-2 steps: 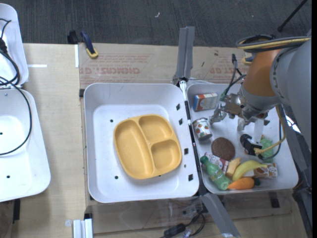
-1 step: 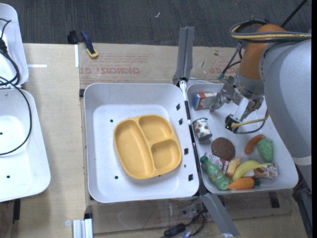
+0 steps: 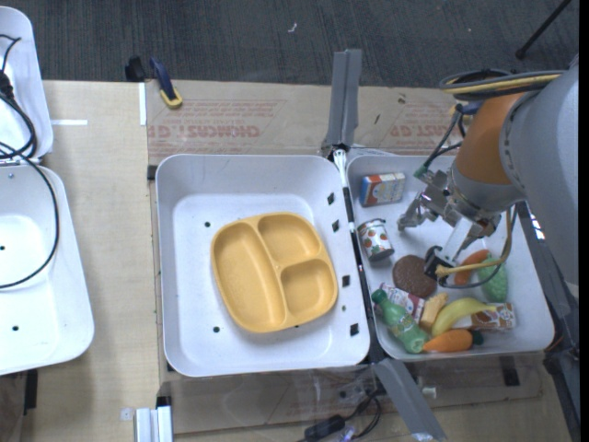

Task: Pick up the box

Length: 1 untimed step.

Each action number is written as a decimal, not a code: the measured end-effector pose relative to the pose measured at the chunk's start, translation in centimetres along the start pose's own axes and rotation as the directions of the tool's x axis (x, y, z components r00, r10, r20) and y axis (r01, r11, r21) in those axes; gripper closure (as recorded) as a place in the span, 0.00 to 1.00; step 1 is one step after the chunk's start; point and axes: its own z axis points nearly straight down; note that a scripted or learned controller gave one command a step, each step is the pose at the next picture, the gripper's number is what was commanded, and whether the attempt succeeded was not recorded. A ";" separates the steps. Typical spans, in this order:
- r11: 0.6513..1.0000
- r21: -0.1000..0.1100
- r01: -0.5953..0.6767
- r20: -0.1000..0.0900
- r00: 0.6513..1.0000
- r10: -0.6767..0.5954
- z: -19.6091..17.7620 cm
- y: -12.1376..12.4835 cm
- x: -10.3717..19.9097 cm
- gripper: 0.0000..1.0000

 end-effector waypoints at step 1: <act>0.929 -0.001 -0.369 0.000 0.929 0.369 -5.6 6.6 1.0 0.00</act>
